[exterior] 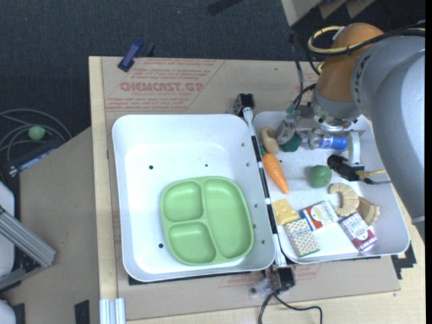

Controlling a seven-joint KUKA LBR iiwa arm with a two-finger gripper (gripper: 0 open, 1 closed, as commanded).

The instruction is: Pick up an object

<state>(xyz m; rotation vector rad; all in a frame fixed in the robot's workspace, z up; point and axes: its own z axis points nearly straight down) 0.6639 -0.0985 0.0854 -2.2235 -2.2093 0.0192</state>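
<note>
gripper: i see it low at the right bin's 12 o'clock end; open or closed, i cannot tell.
targets: carrot at its 5 o'clock, green ball at 4, croissant further on.
left bin: holds a green tray.
risk: i judge the crowding could let it nudge the carrot or close on nothing.

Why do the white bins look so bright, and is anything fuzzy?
In the camera view, the left bin glows under overhead light with soft shadows along its walls; the green plate is sharp, while the gripper and the small toys look a bit blurry.
</note>
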